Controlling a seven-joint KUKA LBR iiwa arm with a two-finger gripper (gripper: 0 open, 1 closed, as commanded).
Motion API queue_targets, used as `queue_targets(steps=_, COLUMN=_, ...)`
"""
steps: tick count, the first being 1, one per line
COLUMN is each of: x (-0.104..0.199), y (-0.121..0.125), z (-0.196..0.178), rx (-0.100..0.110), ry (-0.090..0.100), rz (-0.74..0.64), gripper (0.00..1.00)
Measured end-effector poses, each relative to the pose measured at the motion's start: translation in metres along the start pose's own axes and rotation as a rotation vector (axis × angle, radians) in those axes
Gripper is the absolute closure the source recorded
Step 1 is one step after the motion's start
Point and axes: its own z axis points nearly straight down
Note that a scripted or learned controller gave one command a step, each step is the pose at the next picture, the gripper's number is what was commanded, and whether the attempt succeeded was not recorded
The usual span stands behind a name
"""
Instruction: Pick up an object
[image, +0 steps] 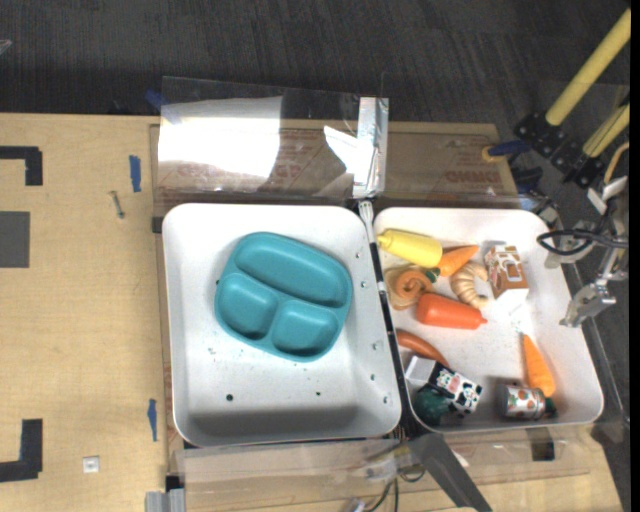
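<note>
The right white bin (575, 390) holds several toy foods. At its back left lies a yellow squash (410, 245), with an orange carrot piece (458, 260) beside it. A tan pastry swirl (406, 286) and a pale croissant (468, 288) sit near an orange-red pepper (450, 313). A small brown-and-white box (506, 268) stands at the back. Along the right side lies a carrot (538, 365), above a small can (523, 402). Near the front left are a red chili (420, 347), a black-and-white carton (456, 386) and a dark green piece (432, 405).
The left white bin (200, 380) holds a teal divided plate (284, 294). A clear plastic sheet (260, 150) stands behind the bins. Yellow poles (595, 60), cables (570, 240) and a metal clamp (590, 300) crowd the right side. Wooden bench (70, 300) spreads left.
</note>
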Motion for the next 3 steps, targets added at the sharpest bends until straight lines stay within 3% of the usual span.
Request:
queue_targets(steps=1, x=0.041, y=-0.004, z=0.147, rx=0.003, ry=-0.016, rz=0.098, gripper=0.0)
queue_targets(steps=2, x=0.04, y=-0.001, z=0.155, rx=0.002, ry=-0.023, rz=-0.017, gripper=0.0)
queue_targets(steps=3, x=0.04, y=-0.001, z=0.145, rx=0.004, ry=-0.022, rz=-0.018, gripper=1.0)
